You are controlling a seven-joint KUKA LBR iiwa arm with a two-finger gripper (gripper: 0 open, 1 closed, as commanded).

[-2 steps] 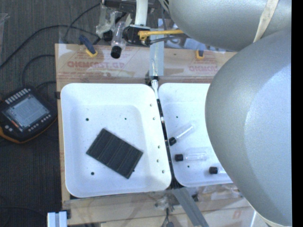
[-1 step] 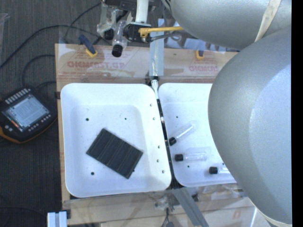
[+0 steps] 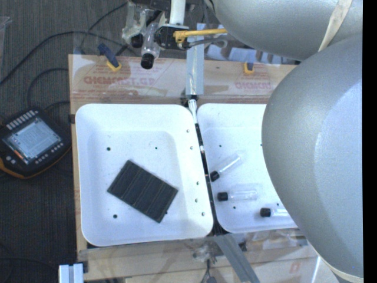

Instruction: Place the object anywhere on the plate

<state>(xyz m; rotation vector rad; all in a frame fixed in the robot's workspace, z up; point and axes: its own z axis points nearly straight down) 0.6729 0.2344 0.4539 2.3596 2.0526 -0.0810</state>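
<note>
Lying in the right-hand shallow white bin, three clear plastic tubes with black caps waited well apart from the dark grey ribbed rectangular plate on which one was to be placed. The uppermost tube lay at a slant near the bin's left wall, its cap toward the lower left. The middle tube rested almost level just below it, cap pointing left. The lowest tube showed its cap and a short length of clear body before passing under the arm.

The plate sat flat and turned at an angle on the floor of the left-hand shallow white bin, toward its front, with nothing on it. The two bins stood touching, side by side, on a pale brown board fastened at its far edge by a blue-and-yellow clamp and a small yellow clamp.

The large grey robot arm bulked over the right half of the right bin, and whether the claw was released or clenched could not be told. A black-and-orange handheld control pendant lay on the dark floor to the left of the bench.
</note>
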